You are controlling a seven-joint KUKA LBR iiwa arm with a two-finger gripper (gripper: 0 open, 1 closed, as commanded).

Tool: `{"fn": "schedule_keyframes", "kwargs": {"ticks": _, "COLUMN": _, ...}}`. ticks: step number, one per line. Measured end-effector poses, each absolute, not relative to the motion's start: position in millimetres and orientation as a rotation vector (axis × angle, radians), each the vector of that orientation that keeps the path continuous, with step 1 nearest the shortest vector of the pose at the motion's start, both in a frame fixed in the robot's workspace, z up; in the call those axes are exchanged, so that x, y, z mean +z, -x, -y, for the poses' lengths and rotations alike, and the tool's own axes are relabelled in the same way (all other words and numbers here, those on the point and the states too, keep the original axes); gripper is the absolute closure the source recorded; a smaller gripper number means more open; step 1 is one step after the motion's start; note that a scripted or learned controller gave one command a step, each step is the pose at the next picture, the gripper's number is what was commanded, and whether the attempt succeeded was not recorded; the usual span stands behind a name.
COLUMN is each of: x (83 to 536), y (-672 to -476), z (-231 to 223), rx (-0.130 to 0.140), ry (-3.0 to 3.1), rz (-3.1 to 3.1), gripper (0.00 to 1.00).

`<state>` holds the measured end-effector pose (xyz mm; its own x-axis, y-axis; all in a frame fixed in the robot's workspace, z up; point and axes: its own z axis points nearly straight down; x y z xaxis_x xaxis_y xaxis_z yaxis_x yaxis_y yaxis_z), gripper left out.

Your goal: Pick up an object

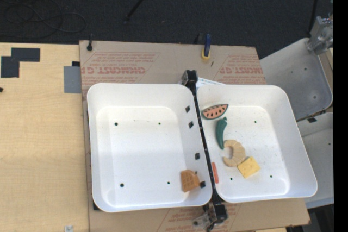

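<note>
a: where do the toys lie?

b: take the black divider (197, 133) between the two white bins as the mark. just right of it, in the right bin (283, 117), a watermelon slice (215, 111) lies nearest the far end, with a green pepper (221, 132) just below it.

a: and further down?

b: a tan crescent piece (234, 152) touches a yellow cheese cube (248, 167). an orange stick (215, 173) lies along the divider. left of it, in the left bin (109, 117), sits a brown bread piece (190, 180).

a: the hand?

b: i cannot tell its state.
</note>
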<state>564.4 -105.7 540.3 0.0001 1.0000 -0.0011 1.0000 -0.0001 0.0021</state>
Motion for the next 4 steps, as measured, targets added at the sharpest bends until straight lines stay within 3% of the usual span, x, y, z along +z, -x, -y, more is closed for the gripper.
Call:
{"fn": "schedule_keyframes", "kwargs": {"ticks": 2, "x": 537.4, "y": -521.4, "z": 194.9, "rx": -0.005, "ry": -2.227, "rz": -2.221, "gripper": 1.0}}
{"fn": "schedule_keyframes", "kwargs": {"ticks": 3, "x": 341.2, "y": -510.7, "z": 165.9, "rx": -0.013, "ry": -2.234, "rz": -2.232, "gripper": 1.0}}
{"fn": "schedule_keyframes", "kwargs": {"ticks": 4, "x": 482.8, "y": -504.6, "z": 133.3, "rx": 0.012, "ry": -2.209, "rz": -2.218, "gripper": 1.0}}
